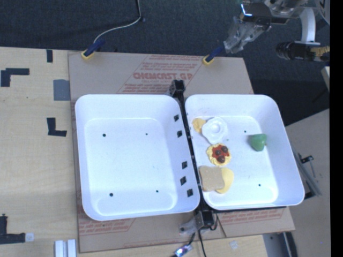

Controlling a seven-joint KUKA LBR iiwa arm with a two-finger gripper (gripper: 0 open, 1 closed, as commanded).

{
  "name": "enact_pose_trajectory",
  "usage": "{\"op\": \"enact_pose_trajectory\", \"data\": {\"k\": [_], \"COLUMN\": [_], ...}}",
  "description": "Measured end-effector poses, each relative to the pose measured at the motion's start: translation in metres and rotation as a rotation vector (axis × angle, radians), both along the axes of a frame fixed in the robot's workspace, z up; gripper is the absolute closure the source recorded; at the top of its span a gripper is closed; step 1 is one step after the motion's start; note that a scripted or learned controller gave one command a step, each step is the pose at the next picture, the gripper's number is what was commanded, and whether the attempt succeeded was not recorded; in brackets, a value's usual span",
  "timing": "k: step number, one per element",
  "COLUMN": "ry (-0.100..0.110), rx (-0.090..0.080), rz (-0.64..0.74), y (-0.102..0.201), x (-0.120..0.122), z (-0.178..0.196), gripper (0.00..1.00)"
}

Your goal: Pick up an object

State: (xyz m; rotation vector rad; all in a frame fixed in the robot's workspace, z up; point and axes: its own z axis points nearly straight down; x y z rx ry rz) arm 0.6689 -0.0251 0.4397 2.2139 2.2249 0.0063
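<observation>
**Gripper high at upper right, every object below it in the right bin**

The left bin fills the centre-left of the frame. The right bin beside it carries all the candidates, clustered against its left wall. The arm's gripper hangs at the upper right of the frame, above the bench's far edge and well apart from both bins; it is blurred, and whether it is spread or pressed together I cannot tell.

From the gripper, the objects lie toward the lower centre of the frame. Largest first:

- the toast slice, low in the cluster, overlapping a yellow piece;
- the fried egg, nearest the gripper;
- the small pizza, between those two;
- the green piece, alone to the right.

Any pick calls for a long reach down the frame.
</observation>
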Motion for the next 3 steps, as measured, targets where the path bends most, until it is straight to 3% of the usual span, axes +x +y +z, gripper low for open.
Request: {"op": "enact_pose_trajectory", "data": {"k": [1,2,3], "ry": [-0.006,0.007,0.007], "rx": [-0.001,-0.002,-0.002], "rz": [-0.001,-0.009,-0.008], "y": [0.013,-0.047,-0.089], "x": [-0.001,-0.030,-0.056], "z": [0.102,0.095,0.095], "gripper": [1.00,1.00,1.00]}}
